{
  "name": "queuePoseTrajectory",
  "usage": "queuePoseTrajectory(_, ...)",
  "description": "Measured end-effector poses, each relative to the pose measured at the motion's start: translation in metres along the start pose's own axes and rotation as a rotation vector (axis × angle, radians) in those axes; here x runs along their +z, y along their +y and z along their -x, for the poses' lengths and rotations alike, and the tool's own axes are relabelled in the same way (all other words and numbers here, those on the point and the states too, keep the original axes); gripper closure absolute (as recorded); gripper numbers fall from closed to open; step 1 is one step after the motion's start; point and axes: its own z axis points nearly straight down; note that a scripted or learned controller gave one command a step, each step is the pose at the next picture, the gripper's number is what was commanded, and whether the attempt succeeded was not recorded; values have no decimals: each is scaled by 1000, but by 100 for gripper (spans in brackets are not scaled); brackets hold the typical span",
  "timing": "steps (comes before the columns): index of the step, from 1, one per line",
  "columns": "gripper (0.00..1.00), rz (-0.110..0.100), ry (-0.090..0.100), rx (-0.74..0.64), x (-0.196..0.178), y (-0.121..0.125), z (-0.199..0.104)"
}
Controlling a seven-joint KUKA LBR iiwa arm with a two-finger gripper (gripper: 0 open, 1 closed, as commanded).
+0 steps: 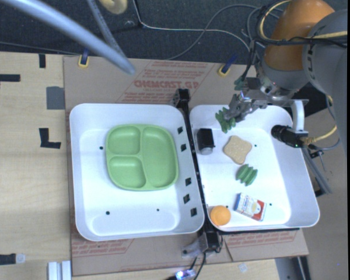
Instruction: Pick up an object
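Gripper [238,111] over right bin [291,174] — cardboard [163,80] beneath.

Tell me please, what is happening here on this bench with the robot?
A grey robot arm reaches in from the right over the right bin. Its gripper is at the bin's far edge, right at a dark green toy; whether it grips it is unclear. Lying in that bin are a slice of bread, a green vegetable, an orange, a small carton and a black object. The left bin holds a green divided plate.
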Motion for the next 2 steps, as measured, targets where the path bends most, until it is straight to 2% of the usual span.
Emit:
queuePoseTrajectory(1,100,-1,0,0,11,-25,-52)
queuePoseTrajectory(2,100,0,-1,2,8,-48,-87)
